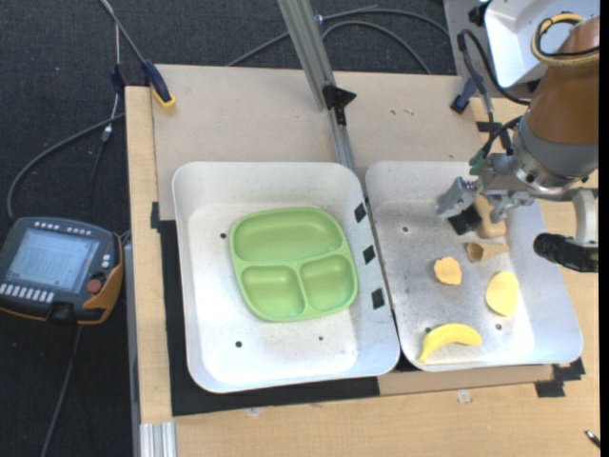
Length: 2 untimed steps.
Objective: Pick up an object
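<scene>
My gripper (468,213) hangs low over the back part of the right bin (411,255), on the grey arm with the orange band that reaches in from the right. A small tan piece (492,227) lies right beside it, partly hidden by the wrist. Just in front is a tan cone-shaped piece (485,250). Further forward lie a small yellow-orange lump (448,271), a yellow lemon-like piece (502,293) and a yellow banana (449,339). I see nothing clearly held.
The left bin (205,350) holds a green divided plate (291,262). A slanted metal post (314,46) rises behind the two bins. A teach pendant (57,269) lies off the bench at the left. Cables run across the floor behind.
</scene>
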### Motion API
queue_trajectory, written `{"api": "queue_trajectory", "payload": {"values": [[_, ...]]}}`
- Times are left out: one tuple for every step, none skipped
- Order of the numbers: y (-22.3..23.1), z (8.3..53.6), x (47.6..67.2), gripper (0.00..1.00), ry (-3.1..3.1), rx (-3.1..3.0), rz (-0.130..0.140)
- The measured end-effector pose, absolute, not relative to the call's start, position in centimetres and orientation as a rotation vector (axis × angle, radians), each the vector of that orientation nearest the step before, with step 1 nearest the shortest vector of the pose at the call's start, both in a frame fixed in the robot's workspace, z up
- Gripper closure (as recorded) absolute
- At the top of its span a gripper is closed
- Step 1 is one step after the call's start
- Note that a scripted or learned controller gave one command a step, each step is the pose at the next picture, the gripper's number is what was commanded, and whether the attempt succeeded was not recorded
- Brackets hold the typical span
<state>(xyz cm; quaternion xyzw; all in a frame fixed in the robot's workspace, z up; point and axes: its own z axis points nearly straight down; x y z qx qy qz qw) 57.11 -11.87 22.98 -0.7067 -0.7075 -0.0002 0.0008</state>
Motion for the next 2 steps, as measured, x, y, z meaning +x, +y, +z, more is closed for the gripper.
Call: {"api": "queue_trajectory", "payload": {"values": [[-12.3, 16.7, 57.0, 0.0, -2.215, -2.217, 0.006], [-12.1, 11.9, 57.9, 0.0, -2.217, -2.217, 0.005]]}}
